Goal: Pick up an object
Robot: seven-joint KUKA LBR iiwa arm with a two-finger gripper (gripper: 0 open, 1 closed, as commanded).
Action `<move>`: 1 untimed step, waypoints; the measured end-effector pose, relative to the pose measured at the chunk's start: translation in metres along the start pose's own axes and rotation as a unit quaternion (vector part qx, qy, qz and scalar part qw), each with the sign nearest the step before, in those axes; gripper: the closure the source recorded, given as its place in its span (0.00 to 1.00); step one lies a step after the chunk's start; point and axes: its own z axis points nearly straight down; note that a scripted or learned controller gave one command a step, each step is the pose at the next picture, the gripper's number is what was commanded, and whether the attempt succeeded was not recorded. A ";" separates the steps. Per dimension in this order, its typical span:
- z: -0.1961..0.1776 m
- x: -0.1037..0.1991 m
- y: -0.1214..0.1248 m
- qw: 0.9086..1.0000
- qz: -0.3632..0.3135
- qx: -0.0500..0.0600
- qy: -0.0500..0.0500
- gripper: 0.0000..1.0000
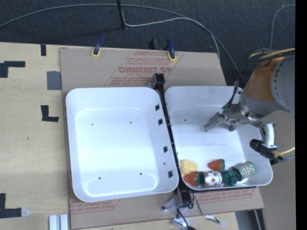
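A cluster of small objects is found along the right bin's [201, 97] near edge: a yellow piece [188, 166], two orange-red pieces [216, 165], a red-and-white can [211, 178], a dark green item [231, 176] and a green-labelled can [245, 170], lying close together.

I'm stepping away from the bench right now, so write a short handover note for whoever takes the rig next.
Gripper: over the upper part of the right bin, nothing seen between its fingers; open or shut cannot be told.
Objects: all in the right bin along its near edge: a yellow piece, an orange-red piece, a red piece, a small can, a green item and a labelled bottle.
Left bin: beside it.
Done: nothing lifted.
Left: move down to the cluster, grasp one object, lift it.
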 end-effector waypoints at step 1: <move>-0.012 0.000 0.001 1.000 0.000 -0.002 -0.001 1.00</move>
